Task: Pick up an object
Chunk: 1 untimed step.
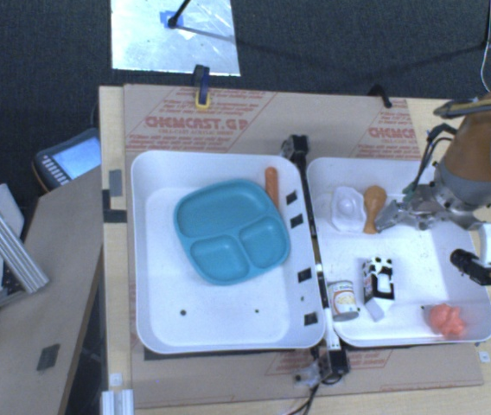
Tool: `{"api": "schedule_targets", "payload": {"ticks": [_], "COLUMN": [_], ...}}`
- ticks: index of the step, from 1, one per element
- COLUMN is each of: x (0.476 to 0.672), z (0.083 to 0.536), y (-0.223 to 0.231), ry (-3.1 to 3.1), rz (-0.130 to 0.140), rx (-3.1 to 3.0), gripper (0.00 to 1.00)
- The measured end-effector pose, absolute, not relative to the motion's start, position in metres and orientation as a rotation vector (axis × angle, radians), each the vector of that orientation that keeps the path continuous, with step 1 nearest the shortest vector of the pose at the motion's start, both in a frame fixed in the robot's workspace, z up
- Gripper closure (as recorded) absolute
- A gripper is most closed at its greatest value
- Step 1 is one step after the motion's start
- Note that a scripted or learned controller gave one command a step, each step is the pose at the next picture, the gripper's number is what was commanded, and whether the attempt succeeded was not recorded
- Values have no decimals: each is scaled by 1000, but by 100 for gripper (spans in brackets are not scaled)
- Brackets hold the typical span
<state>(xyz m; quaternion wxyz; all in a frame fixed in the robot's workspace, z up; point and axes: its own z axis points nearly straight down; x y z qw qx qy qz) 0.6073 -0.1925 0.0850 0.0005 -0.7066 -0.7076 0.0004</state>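
Wooden spoon (373,207), upright-lying in the right bin (479,331), sits just left of the jaws, long axis running toward and away from the camera. Jaws' opening cannot be told; nothing visibly held. White cup (347,208) lies beyond.

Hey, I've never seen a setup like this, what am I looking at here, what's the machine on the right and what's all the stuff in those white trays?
This is one picture from a camera fixed above a bench, looking down at a slant. The grey and orange thing at the right is a robot arm; its gripper hangs over the right bin. I see nothing held in it. The arm's job is to pick up an object.

The left bin holds a blue divided plate and an orange stick behind it. The right bin holds a white piece, a tan wooden utensil, a black-and-white toy, a small can and a pink lump.
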Motion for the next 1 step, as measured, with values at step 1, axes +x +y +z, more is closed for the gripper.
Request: {"api": "schedule_targets", "payload": {"ticks": [1], "x": [609], "z": [99], "y": [-193], "ry": [-2227], "rz": [-4], "rx": [-2224], "gripper": [100]}}
